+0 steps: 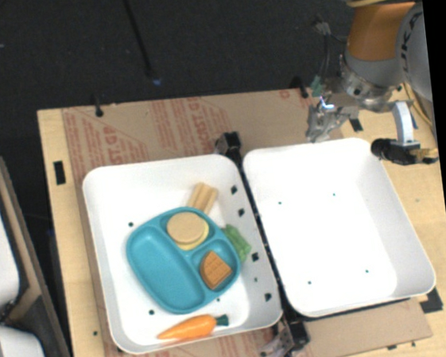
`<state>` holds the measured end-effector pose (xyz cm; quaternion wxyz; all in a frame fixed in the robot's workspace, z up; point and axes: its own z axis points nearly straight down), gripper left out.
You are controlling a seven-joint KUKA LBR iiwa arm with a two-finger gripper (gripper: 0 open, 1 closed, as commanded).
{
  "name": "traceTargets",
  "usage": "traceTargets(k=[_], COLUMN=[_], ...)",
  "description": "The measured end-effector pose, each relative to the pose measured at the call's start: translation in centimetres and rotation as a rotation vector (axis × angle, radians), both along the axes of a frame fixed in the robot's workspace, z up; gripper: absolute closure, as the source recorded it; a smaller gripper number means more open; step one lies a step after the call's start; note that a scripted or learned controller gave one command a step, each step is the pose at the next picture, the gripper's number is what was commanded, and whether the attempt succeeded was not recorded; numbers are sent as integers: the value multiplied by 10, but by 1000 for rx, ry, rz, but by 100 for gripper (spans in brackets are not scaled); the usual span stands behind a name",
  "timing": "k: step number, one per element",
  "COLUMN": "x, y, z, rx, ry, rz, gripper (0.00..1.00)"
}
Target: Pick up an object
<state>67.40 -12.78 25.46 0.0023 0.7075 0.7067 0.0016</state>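
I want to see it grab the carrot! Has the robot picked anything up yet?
Not yet. The end effector hangs above the far edge of the right bin with nothing seen in it. The carrot, the blue tray and its toy food all lie in the left bin. The reaching and grabbing are all left to do.
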Motion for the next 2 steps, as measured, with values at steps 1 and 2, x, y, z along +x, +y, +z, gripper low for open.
traceTargets(k=[1,2], x=[-19,-27], y=[55,101], z=[5,-6], rx=[2,2], ry=[4,5], rz=[5,4], gripper=[100,100])
